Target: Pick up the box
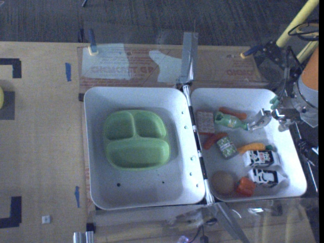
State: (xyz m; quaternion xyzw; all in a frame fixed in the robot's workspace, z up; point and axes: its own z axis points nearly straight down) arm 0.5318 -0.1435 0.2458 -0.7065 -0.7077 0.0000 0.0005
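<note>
Your gripper (261, 119) hangs upper right of the right bin (298, 172), finger state unreadable. Small green box (226, 147) sits mid-bin—carrot (251, 147) and milk cartons (259, 158) crowd it, so wrong-item grab likely.

Two white bins (96, 135) sit on a tan desk (40, 135) marked with blue tape strips (68, 71) and black corner marks (12, 67). The left bin carries a pale green divided plate (136, 138). In the right bin: two white boxes (260, 158) with black patches (cow-like), a small green box (226, 147), an orange carrot (251, 147), a brown round item (223, 181), and a red piece (245, 186).
</note>
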